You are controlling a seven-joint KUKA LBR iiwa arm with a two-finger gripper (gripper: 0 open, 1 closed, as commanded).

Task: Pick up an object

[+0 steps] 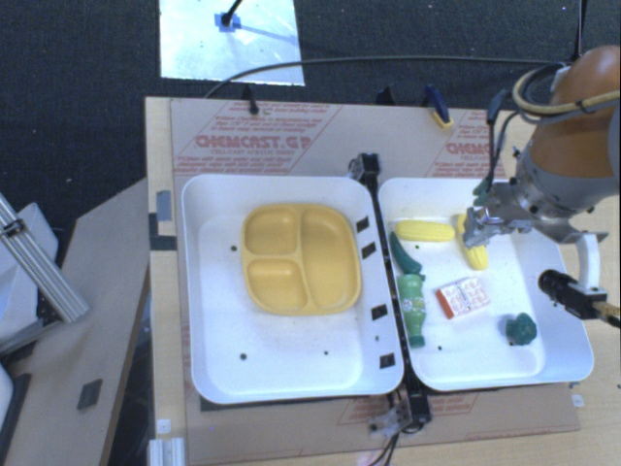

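- Hovering low over the right bin [558, 367], my tool [477, 233] sits at its upper middle; whether it is apart or together I cannot tell.
- Directly beneath it lies a small yellow piece [476, 255], partly covered.
- Just to its left rests the corn cob [423, 230], long axis running left to right.
- Further out lie the green bottle [413, 304], red-and-white packet [463, 297] and broccoli [521, 329].
- Left bin [209, 357] carries the yellow tray [299, 259].
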